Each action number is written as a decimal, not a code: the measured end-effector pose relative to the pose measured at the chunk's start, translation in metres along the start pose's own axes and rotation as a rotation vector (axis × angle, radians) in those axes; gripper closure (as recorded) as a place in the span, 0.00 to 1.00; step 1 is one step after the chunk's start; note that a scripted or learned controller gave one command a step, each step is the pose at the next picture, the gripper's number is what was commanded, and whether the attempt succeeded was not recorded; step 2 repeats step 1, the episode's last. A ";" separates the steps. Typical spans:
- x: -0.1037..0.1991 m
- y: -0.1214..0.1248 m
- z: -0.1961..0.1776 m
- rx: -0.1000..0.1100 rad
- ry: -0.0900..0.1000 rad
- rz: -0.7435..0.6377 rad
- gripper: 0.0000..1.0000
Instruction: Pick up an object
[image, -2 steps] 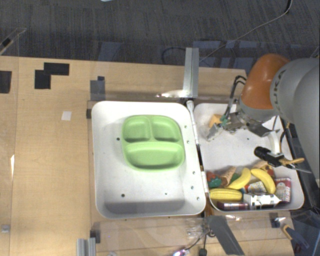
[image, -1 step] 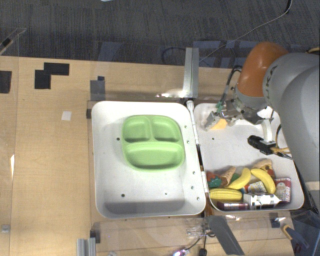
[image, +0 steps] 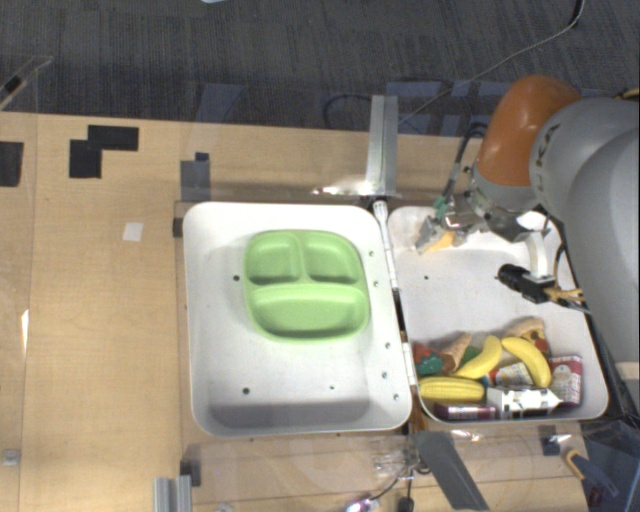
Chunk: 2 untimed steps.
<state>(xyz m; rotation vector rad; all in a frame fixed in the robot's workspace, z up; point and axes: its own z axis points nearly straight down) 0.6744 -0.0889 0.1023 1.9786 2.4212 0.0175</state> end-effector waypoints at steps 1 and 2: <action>0.070 0.012 -0.085 0.010 0.004 0.009 1.00; 0.070 0.012 -0.085 0.010 0.004 0.009 1.00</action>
